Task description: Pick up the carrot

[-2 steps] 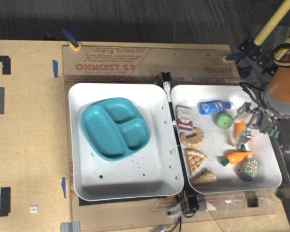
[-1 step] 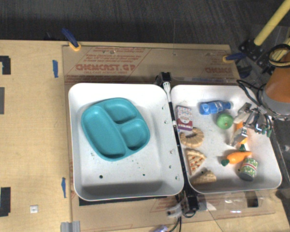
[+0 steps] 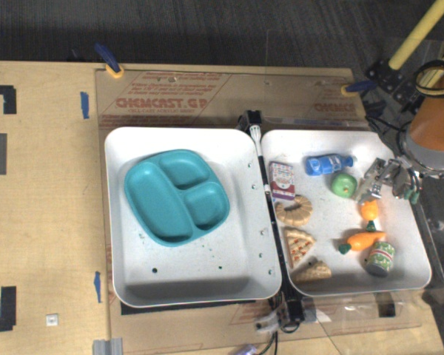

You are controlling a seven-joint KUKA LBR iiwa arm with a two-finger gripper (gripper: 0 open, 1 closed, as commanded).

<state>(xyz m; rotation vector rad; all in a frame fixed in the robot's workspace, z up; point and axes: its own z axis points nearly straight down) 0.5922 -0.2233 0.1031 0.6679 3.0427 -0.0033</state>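
Observation:
The carrot [image 3: 364,239] lies in the right bin [image 3: 422,272] near its right side, orange with a green end pointing left. My gripper [image 3: 391,187] hangs over the bin's upper right part, up and to the right of the carrot and apart from it. Its fingers stand open with nothing between them. A small round orange piece [image 3: 369,210] sits just below the left finger [image 3: 372,182], between the gripper and the carrot.
Right bin also holds a blue bottle [image 3: 328,164], green apple [image 3: 343,186], red-and-white carton [image 3: 282,180], cookie [image 3: 293,210], pizza slice [image 3: 299,245], bread piece [image 3: 314,271] and a green can [image 3: 379,257] touching the carrot's right end. A teal divided plate [image 3: 177,196] lies in the left bin [image 3: 133,287].

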